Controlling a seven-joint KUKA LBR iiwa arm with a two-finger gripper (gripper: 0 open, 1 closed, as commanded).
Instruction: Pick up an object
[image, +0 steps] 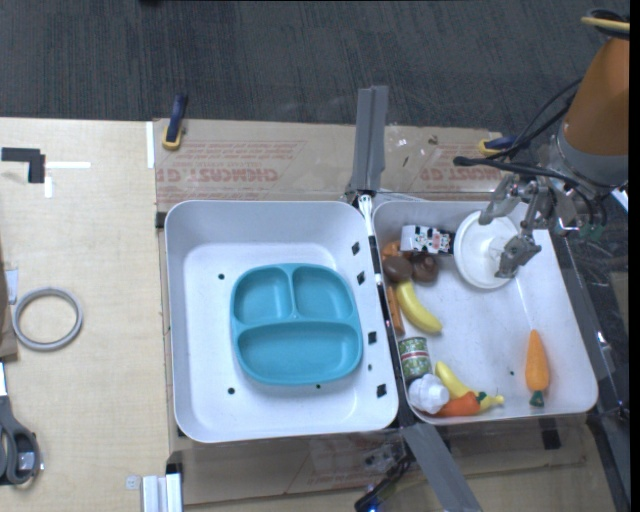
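Camera view looks down on two shallow white bins side by side. The left white bin (190, 330) holds a teal plastic divided plate (296, 323) with three compartments, lying flat near its middle. The right white bin (570, 350) holds the loose items. Along its left wall, from far to near, lie a small black-and-white printed box (426, 239), a pair of dark brown rounded pieces (411, 267), a yellow toy banana (417, 308), a small green-labelled can (413, 355), a white rounded lump (429, 394) and an orange-red toy pepper (460, 404) touching a smaller yellow piece (455, 381). An orange toy carrot (537, 363) lies apart near the right wall.

At the far end of the right bin sits a round white bowl (484, 257). The grey two-finger gripper (508, 232) hangs over this bowl, its fingers (519, 252) spread apart, one on the far rim, the other over the bowl's right side; nothing sits between them. The orange band of the arm (600, 80) shows at far right.

On the bench left of the bins lie a grey ring of tape (44, 318) and scissors (18, 452).
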